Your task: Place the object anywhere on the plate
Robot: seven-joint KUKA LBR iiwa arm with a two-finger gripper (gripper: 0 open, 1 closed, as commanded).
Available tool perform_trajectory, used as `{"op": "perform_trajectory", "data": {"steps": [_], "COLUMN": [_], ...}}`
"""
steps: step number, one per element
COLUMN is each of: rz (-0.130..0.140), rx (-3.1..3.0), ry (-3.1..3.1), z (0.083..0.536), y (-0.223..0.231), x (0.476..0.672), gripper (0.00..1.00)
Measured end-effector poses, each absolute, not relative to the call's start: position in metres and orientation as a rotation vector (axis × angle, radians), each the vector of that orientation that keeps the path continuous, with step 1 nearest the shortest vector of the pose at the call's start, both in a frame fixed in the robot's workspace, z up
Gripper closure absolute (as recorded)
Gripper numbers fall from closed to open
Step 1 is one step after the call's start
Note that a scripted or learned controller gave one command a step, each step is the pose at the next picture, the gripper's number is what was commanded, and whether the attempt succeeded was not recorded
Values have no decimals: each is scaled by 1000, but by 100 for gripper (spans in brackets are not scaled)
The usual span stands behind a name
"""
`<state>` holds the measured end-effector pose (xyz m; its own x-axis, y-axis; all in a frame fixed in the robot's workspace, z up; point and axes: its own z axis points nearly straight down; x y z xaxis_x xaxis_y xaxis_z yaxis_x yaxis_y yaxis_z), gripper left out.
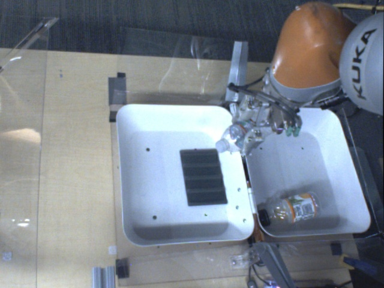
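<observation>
Over the seam between the 2 bins I saw the arm (309, 44) reaching down, its gripper (245, 135) clamped on a small clear bottle (233, 139) near the left bin's (138, 221) back-right corner, beyond the black plate (204, 176). Another bottle (290, 209) lay in the right bin (348, 185).

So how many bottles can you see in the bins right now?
1 for sure: the bottle lying on its side at the right bin's near edge. A clear item by the gripper is too blurred to identify.
</observation>
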<state>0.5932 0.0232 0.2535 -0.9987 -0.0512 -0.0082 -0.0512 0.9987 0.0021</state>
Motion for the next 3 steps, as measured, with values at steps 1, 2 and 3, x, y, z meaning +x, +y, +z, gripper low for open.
{"op": "perform_trajectory", "data": {"steps": [1, 2, 3], "rz": [6, 4, 4], "rx": [428, 721, 721], "ry": [3105, 3054, 3053], "z": [278, 218, 218], "y": [65, 64, 64], "x": [543, 563, 563], "gripper": [100, 100, 0]}}
